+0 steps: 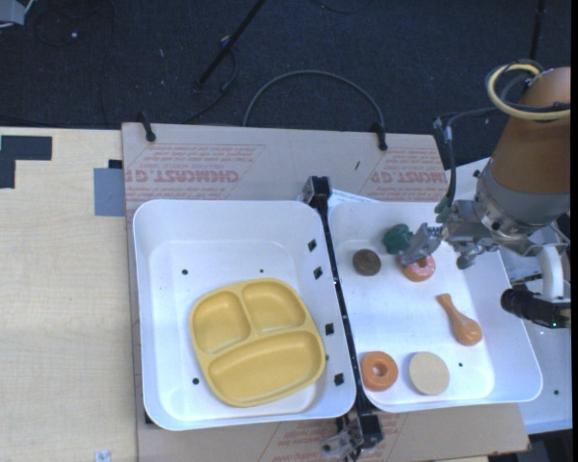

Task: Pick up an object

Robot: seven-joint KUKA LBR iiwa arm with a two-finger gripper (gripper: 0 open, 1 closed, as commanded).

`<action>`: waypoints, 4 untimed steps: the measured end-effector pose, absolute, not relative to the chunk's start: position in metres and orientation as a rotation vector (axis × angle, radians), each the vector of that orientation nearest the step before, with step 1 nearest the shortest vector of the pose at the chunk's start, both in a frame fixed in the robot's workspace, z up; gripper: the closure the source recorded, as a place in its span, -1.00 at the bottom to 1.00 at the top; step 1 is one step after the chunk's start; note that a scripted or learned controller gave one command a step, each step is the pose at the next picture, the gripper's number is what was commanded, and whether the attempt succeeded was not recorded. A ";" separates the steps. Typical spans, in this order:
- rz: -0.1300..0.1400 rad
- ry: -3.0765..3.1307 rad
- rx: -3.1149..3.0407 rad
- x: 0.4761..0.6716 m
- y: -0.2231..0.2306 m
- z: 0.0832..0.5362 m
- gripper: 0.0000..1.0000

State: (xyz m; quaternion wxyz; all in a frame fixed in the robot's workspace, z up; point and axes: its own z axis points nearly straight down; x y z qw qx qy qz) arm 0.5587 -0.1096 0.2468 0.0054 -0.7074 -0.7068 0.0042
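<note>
My gripper (422,250) hangs low in the right bin (506,373), reaching in from the right on the grey arm with its orange band (544,89). Its tip sits directly over a pink ring-shaped toy (420,270) and partly hides it. A dark green toy (397,238) lies just left of the tip, and a brown round piece (367,262) lies farther left. An orange drumstick toy (459,319) is in the bin's middle. An orange donut (379,370) and a beige cookie (429,373) rest near the front wall.
The left bin (164,258) holds a yellow divided plate (258,341). A black divider (329,287) runs between the two bins. Cardboard (231,166) lies under and behind both bins, and cables trail on the dark floor beyond.
</note>
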 end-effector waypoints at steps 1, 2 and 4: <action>0.003 -2.220 -2.218 0.561 -0.110 0.253 -1.00; 0.007 -2.217 -2.216 0.568 -0.102 0.202 -1.00; 0.007 -2.216 -2.217 0.581 -0.097 0.105 -1.00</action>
